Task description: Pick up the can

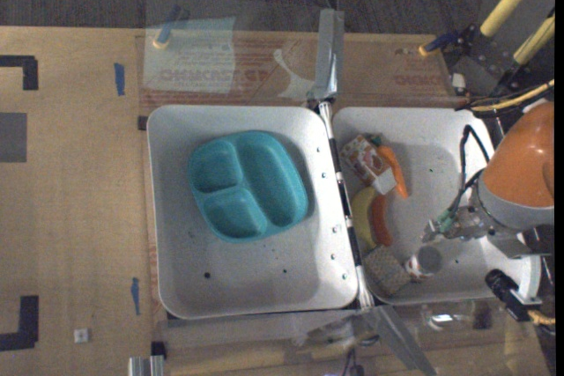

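The can lies in the right bin near its front wall. It is small, with a grey end facing right and a red and white label on its left part. My gripper hangs just above and slightly right of the can, under the arm's orange band. I cannot see anything held in it, and the wrist hides part of it.
A brown textured block touches the can's left side. Farther back lie a yellow and orange piece, a carrot and a small carton. The left bin holds a teal divided plate.
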`<state>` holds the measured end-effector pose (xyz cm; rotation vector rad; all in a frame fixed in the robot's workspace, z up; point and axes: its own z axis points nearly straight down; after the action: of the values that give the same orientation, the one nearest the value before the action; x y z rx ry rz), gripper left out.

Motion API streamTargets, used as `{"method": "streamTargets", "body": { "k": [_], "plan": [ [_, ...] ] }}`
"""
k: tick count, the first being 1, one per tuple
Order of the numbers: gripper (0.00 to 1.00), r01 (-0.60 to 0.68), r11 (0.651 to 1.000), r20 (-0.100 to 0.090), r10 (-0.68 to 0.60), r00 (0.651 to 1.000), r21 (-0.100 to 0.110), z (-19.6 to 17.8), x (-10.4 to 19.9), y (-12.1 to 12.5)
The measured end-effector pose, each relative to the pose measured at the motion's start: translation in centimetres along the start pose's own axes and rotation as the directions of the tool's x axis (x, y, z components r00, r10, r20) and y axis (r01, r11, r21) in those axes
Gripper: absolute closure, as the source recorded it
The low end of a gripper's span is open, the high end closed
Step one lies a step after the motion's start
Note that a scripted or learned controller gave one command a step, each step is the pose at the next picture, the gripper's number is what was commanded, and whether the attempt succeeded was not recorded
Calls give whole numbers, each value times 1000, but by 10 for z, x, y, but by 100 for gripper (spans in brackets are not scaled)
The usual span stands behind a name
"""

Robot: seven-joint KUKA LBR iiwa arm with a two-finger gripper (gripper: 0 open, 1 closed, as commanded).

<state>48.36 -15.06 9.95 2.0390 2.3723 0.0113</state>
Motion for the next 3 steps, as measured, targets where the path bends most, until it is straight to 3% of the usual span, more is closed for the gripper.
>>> {"method": "streamTargets", "body": {
  "k": [1,2,3],
  "plan": [
    [0,-1,1000,0,1,1000,0,0,0,0],
    [0,-197,980,-3,197,980,7,11,-11,-4],
    [0,-528,849,6,528,849,4,11,7,-2]
  ]
}}
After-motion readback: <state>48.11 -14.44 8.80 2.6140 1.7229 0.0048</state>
